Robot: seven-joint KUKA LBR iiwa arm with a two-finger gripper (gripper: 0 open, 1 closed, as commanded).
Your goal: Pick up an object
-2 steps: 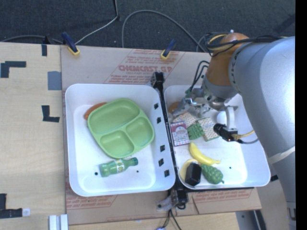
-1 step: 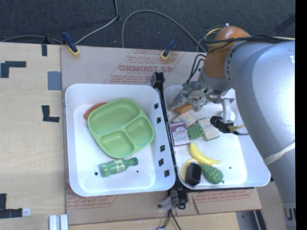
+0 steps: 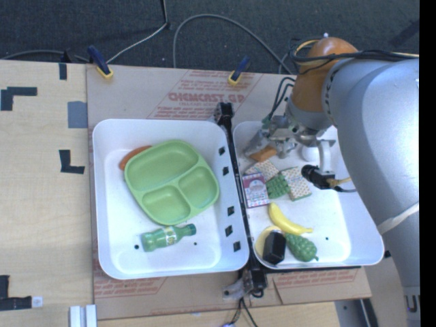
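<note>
Looks like a robotics lab bench: two white bins (image 3: pixel 102 182) sit on a cardboard sheet (image 3: pixel 184 97) clamped down with blue-and-yellow clips (image 3: pixel 101 63). Cables (image 3: pixel 204 26) trail over dark carpet behind the cardboard, black tape marks (image 3: pixel 17 97) to its left.

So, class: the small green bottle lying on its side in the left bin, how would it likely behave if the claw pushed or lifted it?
The green bottle lies on its side on the bin floor, so a sideways push would probably roll it. It looks like smooth toy plastic: likely light, stiff and somewhat slippery. Its round body may slide out of a loose pinch.
</note>
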